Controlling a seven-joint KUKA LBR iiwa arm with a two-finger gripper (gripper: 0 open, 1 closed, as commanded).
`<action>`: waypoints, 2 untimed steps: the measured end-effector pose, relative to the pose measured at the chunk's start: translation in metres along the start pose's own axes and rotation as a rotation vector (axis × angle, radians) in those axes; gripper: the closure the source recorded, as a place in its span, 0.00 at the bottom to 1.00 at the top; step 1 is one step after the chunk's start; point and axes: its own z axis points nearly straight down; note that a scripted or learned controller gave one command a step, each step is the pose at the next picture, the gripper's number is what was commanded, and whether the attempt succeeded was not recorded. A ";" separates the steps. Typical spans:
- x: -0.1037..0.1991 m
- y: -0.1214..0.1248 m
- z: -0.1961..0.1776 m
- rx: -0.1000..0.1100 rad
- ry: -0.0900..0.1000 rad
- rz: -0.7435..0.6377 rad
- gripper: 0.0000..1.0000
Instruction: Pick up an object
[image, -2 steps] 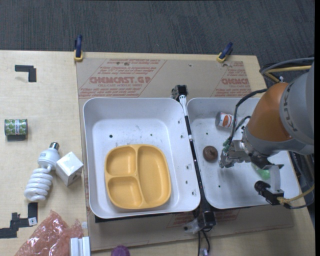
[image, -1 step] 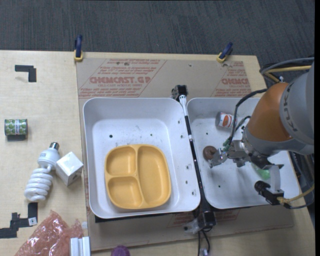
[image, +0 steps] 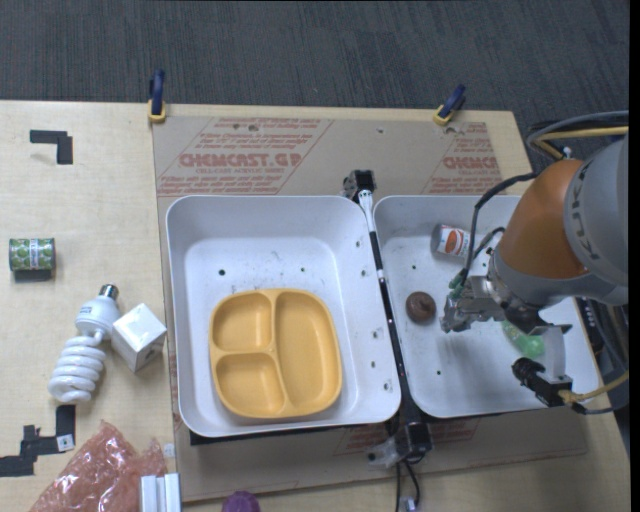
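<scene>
Over the right bin (image: 440, 385) the claw (image: 456, 312) hangs just beside a small brown round object (image: 420, 306); whether it is open I cannot tell. Descending off-centre could nudge the object away, or snag the green item (image: 527, 343) nearby.

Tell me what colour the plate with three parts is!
Yellow divided plate, seen in the camera view.

Two bins side by side on the tabletop (image: 90, 420)

The divided plate (image: 275, 352) lies in the left bin (image: 190, 300); a ball (image: 420, 306) and a can (image: 451, 241) lie in the right bin (image: 440, 390), the can behind.
</scene>
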 end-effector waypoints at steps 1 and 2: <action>0.000 0.000 0.000 0.000 0.000 0.000 0.00; 0.001 -0.027 0.021 0.003 0.002 0.002 0.00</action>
